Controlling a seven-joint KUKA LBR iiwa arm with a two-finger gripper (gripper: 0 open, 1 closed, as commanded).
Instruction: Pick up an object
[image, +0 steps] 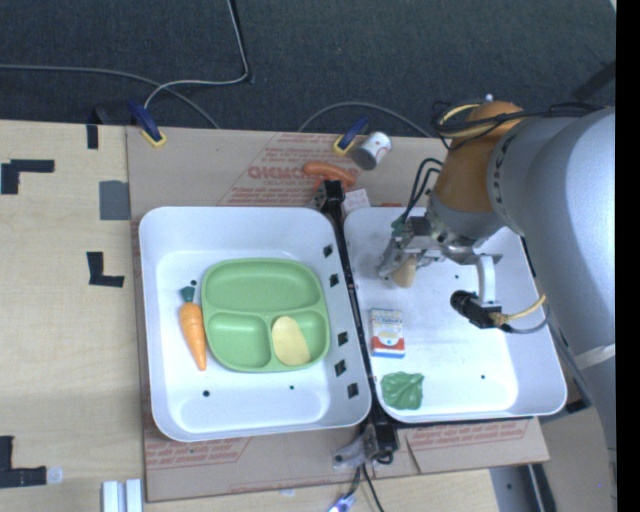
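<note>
Hand (398, 268) low in right shallow white bin (520, 395).
Finger state impossible to tell; small red-and-white carton (387, 333) lying just below.

The arm (520, 170) reaches from the right into the right bin (520, 390), its gripper (398, 266) low near the bin's upper left. A small carton (387, 332) and a green leaf (402, 389) lie along that bin's left side. In the left bin (165, 230), a green tray (262, 290) holds a yellow piece (291, 341), with a carrot (193, 332) just left of it.
</note>
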